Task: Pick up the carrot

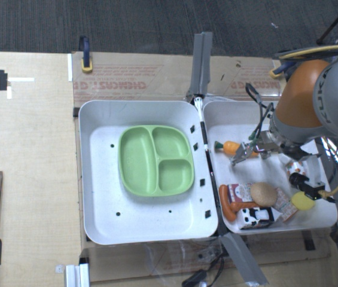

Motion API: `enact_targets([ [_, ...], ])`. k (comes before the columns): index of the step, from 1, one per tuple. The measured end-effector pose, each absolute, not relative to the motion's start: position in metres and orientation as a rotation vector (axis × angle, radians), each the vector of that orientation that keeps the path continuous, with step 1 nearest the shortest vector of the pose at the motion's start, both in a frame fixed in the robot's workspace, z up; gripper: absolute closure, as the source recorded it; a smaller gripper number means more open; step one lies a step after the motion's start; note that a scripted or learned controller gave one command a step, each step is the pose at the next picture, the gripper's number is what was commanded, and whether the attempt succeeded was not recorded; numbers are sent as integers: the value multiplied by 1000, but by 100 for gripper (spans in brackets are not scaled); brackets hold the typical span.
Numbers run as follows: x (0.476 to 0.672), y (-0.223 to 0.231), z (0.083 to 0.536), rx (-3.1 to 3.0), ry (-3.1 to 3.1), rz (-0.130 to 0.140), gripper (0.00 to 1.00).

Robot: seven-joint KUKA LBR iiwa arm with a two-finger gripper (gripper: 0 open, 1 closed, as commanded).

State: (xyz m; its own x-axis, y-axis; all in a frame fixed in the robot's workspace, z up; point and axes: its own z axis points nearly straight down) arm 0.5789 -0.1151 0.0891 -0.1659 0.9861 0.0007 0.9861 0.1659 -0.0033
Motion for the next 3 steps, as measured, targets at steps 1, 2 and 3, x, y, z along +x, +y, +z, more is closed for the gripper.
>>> enact_targets([
  [1,622,-138,90,-1926,-2481,2,0],
  [2,621,-138,96,-1919,-2479,8,100],
  [3,658,-78,204,-1841,-2545,4,100],
])
